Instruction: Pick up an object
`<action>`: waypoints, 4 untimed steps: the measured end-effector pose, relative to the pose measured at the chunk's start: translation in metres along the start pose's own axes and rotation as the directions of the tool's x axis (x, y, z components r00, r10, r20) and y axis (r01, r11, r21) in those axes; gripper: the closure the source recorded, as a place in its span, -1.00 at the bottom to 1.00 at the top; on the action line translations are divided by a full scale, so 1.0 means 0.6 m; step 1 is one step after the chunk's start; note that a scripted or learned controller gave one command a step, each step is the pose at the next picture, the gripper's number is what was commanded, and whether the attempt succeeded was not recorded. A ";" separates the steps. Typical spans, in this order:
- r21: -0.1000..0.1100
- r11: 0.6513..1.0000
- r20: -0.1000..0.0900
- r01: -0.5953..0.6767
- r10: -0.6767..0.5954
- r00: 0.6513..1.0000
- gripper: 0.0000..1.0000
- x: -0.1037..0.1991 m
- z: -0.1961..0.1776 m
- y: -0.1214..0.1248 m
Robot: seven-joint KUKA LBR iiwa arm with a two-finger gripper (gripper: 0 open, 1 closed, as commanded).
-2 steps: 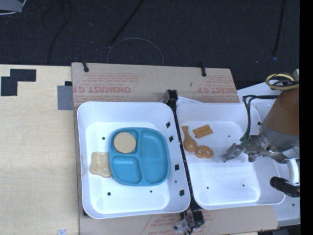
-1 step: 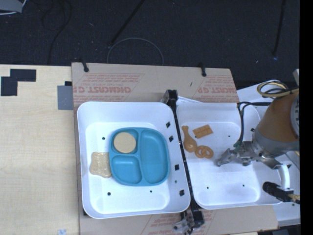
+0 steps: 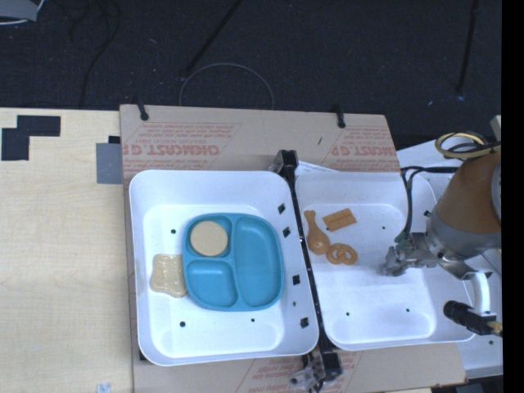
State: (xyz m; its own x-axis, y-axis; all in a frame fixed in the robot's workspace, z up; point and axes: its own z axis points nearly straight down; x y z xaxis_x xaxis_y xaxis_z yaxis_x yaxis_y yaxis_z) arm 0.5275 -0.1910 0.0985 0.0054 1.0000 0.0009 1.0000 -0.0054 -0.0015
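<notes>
In the right bin [image 3: 377, 322] lie three tan toy foods: a spoon-like piece [image 3: 314, 232], a flat cracker [image 3: 338, 219] and a pretzel ring [image 3: 341, 255]. My gripper [image 3: 397, 264] hangs low at the right bin's right side, well to the right of the pretzel, with nothing seen between its parts. The arm's orange band [image 3: 471, 195] sits above it. In the left bin [image 3: 155, 318] a blue divided plate [image 3: 233, 262] carries a round tan cookie [image 3: 208, 237], and a pale toast piece [image 3: 169, 274] lies against the plate's left edge.
A black clamp divider [image 3: 299, 252] runs between the two bins. Cardboard [image 3: 246, 142] lies under and behind the bins. Cables and a yellow loop [image 3: 458, 143] sit beside the arm on the right. The front half of the right bin is bare white floor.
</notes>
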 end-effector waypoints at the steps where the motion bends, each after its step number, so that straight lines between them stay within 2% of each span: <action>1: -0.003 1.000 0.002 -0.002 0.002 1.000 1.00 -0.016 -0.077 0.004; 2: -0.005 1.000 0.002 0.007 -0.007 1.000 1.00 -0.013 -0.167 0.022; 3: -0.004 1.000 0.002 0.007 -0.007 1.000 1.00 -0.014 -0.243 0.023; 4: 0.002 1.000 -0.002 0.010 -0.010 1.000 1.00 0.082 -0.251 0.012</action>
State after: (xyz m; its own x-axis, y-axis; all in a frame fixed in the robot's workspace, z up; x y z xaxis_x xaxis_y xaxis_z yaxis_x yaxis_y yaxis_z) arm 0.5352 -0.1420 0.2490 -0.0044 1.0000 0.0025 1.0000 0.0044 -0.0031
